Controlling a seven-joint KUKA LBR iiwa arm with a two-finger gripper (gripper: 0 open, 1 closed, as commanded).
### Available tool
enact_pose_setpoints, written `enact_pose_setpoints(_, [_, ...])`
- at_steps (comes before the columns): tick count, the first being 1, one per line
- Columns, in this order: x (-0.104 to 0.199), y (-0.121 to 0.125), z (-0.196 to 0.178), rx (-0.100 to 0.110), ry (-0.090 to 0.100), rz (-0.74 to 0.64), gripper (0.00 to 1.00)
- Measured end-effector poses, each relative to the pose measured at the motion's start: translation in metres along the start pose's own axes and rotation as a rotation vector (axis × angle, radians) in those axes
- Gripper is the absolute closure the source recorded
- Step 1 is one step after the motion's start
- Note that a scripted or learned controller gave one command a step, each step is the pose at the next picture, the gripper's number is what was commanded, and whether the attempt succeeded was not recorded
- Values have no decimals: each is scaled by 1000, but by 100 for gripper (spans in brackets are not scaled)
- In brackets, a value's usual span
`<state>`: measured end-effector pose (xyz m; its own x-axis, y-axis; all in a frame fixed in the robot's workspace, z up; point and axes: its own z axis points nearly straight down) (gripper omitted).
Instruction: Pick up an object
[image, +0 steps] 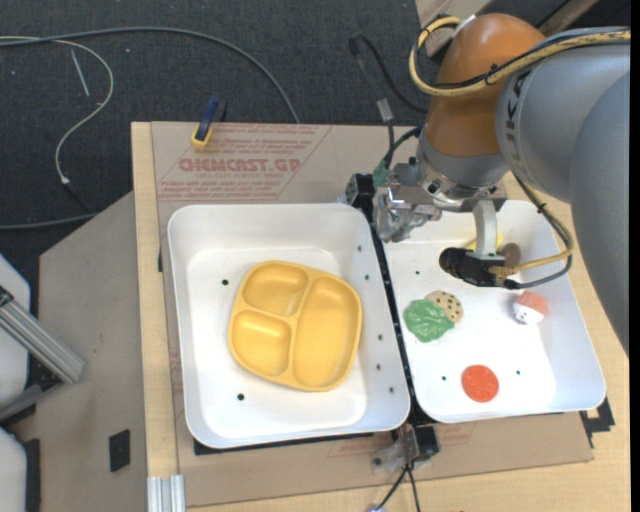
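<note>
Step in hand: the approach. The gripper (393, 222) hangs over the top-left corner of the right bin (590, 372), just beside the wall it shares with the left bin (183, 300), and nothing is seen in its grasp.
Grip state: cannot tell. The tip is small and cluttered from this angle.
Candidates: the green lump (427, 322) lies nearest, touching the spotted cookie (449, 305). The red disc (480, 382) sits alone toward the near edge. A small white-and-orange piece (529, 308) lies by the right side.
Next move, as I judge it: shift toward the bin's middle and come down squarely over one item. The red disc is the cleanest target, though flat and low.
In the way: the lump and cookie touch, so a grasp there may catch both or nudge one aside. The shared wall is close to the gripper.
Elsewhere: a yellow divided plate (296, 324) lies in the left bin, probably too broad to pinch. A blue clip (208, 120) lies at the far edge of the bench (300, 175).
</note>
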<state>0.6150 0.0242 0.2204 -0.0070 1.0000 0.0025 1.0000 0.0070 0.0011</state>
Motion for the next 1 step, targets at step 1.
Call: enact_pose_setpoints(1, [50,-3,7,4,0,1,100])
